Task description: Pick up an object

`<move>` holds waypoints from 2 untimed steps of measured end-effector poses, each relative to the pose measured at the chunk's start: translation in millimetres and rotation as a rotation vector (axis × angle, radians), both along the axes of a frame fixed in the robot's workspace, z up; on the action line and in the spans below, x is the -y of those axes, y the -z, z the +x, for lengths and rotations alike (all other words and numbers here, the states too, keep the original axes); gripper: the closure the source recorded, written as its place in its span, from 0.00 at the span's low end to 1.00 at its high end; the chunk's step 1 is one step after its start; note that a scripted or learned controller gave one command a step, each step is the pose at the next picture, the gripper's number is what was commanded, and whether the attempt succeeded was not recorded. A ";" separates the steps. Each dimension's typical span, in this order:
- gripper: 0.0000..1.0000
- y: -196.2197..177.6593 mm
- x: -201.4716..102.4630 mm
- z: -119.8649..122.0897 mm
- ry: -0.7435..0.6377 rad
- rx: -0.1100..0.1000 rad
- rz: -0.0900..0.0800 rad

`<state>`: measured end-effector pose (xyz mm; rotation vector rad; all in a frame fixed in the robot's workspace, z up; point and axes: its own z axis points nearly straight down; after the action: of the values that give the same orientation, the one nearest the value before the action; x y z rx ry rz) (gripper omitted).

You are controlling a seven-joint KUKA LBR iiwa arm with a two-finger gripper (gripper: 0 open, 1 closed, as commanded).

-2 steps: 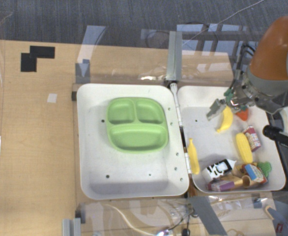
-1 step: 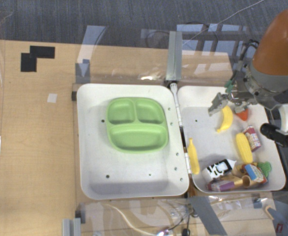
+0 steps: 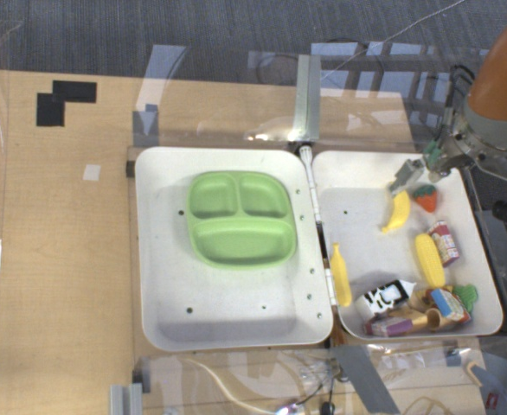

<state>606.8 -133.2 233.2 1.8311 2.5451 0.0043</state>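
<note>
Purple tube (image 3: 399, 325) and small carton (image 3: 448, 306) lie at the right bin's (image 3: 357, 232) near edge, farthest from the gripper (image 3: 420, 173). Left bin (image 3: 163, 318) holds a green divided plate (image 3: 240, 218), well left of it. Gripper hovers by the right bin's far corner; can't tell its state. Banana (image 3: 397, 212) just below it, strawberry (image 3: 426, 201) beside, corn cob (image 3: 429, 260) farther down.

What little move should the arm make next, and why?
Probably a short drop straight down. The pincer hangs at the far end of the right bin, just above the banana and the red strawberry-like toy, and nothing shows between its fingers.
</note>
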 end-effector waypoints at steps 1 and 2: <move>0.00 142.1 3.4 23.3 0.011 0.003 0.000; 0.00 143.4 -16.6 32.7 -0.258 0.006 -0.003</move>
<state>639.5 -116.5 89.9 1.4850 2.7539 0.0074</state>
